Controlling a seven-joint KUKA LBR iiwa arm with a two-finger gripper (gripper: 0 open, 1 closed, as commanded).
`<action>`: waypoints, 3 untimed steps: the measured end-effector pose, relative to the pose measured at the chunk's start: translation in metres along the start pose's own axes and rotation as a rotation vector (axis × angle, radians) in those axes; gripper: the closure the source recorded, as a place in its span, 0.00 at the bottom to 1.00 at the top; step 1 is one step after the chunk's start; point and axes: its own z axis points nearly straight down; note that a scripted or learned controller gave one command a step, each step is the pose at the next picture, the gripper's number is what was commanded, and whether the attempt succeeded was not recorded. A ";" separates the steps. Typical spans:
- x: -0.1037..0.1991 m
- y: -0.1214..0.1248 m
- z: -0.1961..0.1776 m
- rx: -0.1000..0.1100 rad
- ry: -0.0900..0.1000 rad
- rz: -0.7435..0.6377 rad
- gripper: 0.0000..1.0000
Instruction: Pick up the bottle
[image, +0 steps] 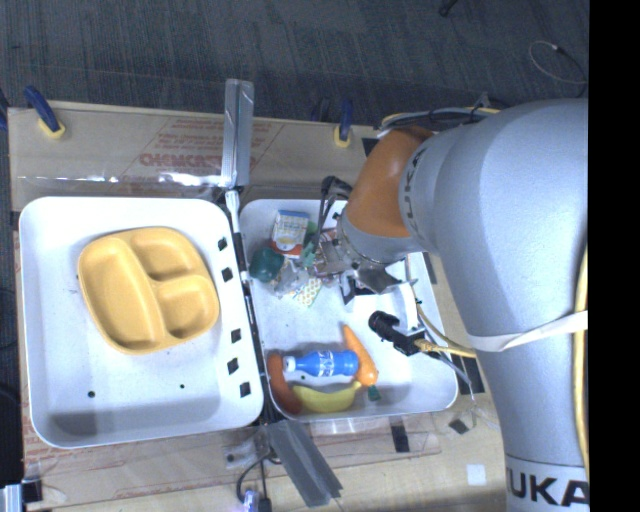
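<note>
The bottle (322, 365), clear with a blue label, lies on its side near the front of the right bin (425, 300). It rests against a banana (325, 398) and an orange carrot (359, 358). My gripper (322, 262) is low in the back half of the same bin, well behind the bottle and apart from it. It sits among a small cluster of items there, and the arm's orange band (385, 190) rises just behind it. The wrist hides the gripper's tip.
Beside the gripper are a teal object (265, 264), a small labelled container (290, 229) and a speckled piece (309, 290). A red item (279, 382) lies left of the banana. A yellow divided plate (148, 290) lies in the left bin (60, 400).
</note>
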 end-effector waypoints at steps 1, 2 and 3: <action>-0.003 0.051 0.008 0.048 0.009 0.131 0.00; 0.025 -0.001 -0.101 0.001 0.001 -0.022 0.00; 0.090 -0.070 -0.099 0.002 0.000 -0.276 0.00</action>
